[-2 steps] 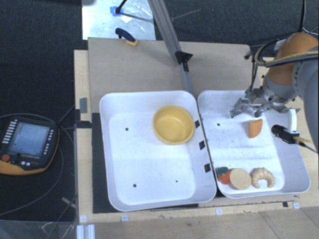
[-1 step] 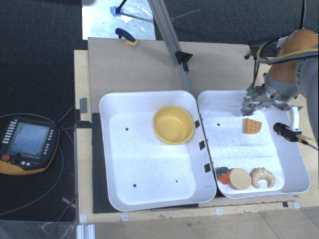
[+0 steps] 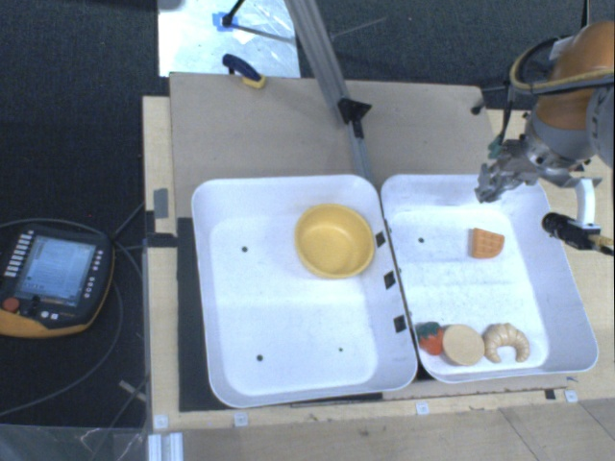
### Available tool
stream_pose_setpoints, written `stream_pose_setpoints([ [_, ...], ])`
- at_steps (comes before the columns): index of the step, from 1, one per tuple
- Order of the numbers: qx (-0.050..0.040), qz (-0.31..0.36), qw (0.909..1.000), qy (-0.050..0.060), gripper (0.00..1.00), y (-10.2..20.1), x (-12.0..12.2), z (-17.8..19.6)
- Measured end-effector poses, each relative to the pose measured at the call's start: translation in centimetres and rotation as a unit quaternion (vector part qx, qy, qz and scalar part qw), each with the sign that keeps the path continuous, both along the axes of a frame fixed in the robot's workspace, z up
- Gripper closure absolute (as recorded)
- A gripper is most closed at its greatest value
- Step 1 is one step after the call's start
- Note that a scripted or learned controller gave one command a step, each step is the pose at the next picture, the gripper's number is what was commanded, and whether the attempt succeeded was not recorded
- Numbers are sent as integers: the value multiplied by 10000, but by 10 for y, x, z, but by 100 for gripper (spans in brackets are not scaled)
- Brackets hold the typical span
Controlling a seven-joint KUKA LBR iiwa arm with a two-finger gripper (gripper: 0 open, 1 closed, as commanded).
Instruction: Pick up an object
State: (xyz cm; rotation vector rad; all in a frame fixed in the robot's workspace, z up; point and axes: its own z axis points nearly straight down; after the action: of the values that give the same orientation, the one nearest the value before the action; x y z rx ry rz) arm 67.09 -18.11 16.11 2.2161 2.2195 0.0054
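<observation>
Evidently the gripper [image 3: 488, 188] hung at the upper right of the frame. The orange wedge [image 3: 486, 243] lay just below it in the right bin [image 3: 562, 286]. Whether it was open or closed I could not tell.

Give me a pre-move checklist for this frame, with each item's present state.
1. Claw over the right bin: ok, at its far edge.
2. Claw above a target: not ok, the orange wedge lies nearer the camera.
3. Anything held: cannot tell.
4. Wedge free of neighbours: ok.
5. Croissant, round biscuit and red piece separated: not ok, crowded together.
6. Yellow bowl out of the way: ok, left bin.
</observation>
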Motion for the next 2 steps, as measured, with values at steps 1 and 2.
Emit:
stream_pose_setpoints([
  [1, -1, -2, 10000, -4, 100, 3, -2, 63],
  [2, 4, -3, 10000, 24, 100, 3, -1, 67],
])
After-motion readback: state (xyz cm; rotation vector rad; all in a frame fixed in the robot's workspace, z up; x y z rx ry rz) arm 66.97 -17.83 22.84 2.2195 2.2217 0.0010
